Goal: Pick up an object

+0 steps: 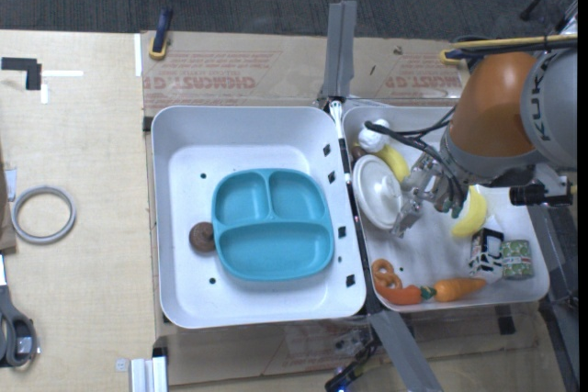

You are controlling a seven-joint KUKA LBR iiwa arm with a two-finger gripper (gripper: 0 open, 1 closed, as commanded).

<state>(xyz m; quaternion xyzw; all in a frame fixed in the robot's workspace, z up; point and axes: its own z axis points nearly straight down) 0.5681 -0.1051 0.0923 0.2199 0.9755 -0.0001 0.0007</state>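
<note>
Camera view: arm reaches leftward into right bin (524, 289), claw (404, 220) low, finger state unclear

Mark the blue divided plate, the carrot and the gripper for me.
blue divided plate (273, 225): camera view, on the ridge between its compartments.
carrot (457, 288): camera view, middle of the orange body, in the right bin.
gripper (411, 214): camera view, at its fingertips, over the white dish.
</note>
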